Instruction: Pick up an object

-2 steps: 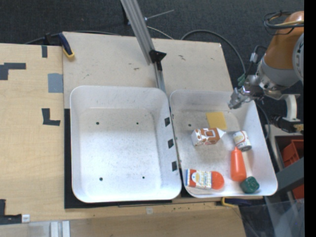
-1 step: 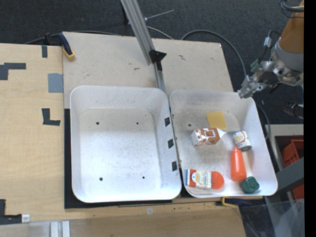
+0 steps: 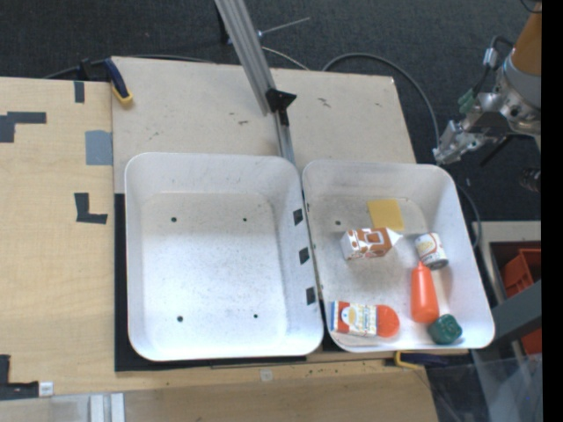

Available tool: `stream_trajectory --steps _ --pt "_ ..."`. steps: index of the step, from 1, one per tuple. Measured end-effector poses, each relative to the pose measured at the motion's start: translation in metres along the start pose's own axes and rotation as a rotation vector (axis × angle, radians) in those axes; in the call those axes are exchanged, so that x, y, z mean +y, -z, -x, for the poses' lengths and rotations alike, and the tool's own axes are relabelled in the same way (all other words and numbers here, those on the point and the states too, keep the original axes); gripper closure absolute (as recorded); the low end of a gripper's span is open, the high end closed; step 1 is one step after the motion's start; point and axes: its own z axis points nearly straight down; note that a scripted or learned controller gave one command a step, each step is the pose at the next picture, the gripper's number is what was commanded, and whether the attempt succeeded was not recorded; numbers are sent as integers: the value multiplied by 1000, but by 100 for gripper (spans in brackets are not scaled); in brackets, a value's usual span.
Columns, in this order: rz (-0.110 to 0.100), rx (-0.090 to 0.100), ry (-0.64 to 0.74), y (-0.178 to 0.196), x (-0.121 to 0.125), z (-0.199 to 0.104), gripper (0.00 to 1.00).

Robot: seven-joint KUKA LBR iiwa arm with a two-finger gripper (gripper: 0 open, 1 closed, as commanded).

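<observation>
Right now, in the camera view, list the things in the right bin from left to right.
Red and white packet → small brown and white carton → yellow block → orange bottle → green ball.

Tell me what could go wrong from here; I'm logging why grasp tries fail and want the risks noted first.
The gripper hangs outside the right bin, beyond its far corner, so coming in low it could clip the rim. The objects are crowded: the orange bottle touches the green ball and lies close to the small can, so fingers may nudge a neighbour. The yellow card lies flat, likely hard to pinch.
</observation>
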Motion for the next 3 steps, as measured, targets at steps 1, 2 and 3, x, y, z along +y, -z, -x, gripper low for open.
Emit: stream_trajectory --steps 1,2,3 --pt "-6 2 3 -21 0 -50 100" --pt "-7 3 4 -38 2 -98 100" --pt "-6 3 5 -36 -2 -156 100"
